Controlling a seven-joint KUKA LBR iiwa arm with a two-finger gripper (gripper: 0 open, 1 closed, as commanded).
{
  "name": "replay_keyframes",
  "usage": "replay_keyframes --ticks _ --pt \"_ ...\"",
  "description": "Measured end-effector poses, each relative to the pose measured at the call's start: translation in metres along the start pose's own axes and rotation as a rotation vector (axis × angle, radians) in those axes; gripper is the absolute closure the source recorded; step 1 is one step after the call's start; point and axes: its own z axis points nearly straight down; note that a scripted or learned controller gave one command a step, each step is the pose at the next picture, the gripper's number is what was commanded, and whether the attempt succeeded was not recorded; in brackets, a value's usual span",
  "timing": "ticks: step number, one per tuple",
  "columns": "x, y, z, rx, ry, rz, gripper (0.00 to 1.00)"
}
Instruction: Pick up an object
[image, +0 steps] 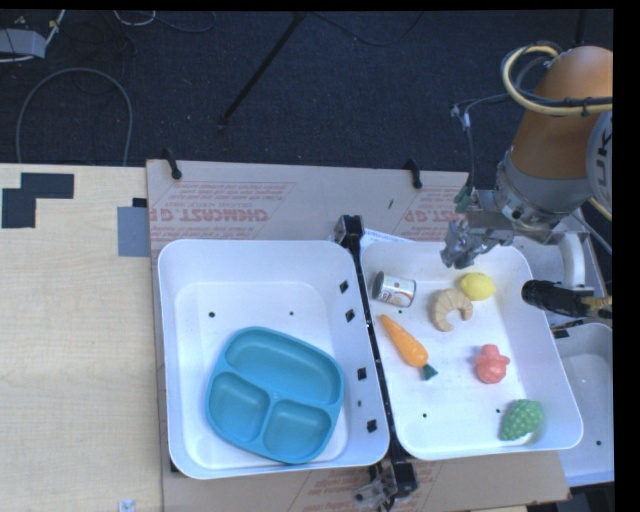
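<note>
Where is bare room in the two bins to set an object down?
Left white bin: a bare strip behind the blue divided plastic plate. Right white bin: bare floor between the orange toy carrot and green bumpy toy. Crowded around the beige toy croissant.

Two bins sit side by side. The left bin (180, 300) holds a divided plate (275, 393). The right bin (545, 300) holds a can (394, 290), carrot (405, 345), croissant (451, 308), lemon (478, 286), and broccoli (521, 419) at its near right corner.

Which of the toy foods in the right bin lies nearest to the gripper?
The round yellow lemon, just below the gripper. The beige croissant, orange carrot, pink toy and green one lie farther.
</note>
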Motion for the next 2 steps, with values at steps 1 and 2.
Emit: replay_keyframes --ticks 1,2 --pt "0.057 0.002 0.012 0.001 0.0 -0.001 1.0" --pt "0.116 0.002 0.016 0.001 0.0 -0.002 1.0"
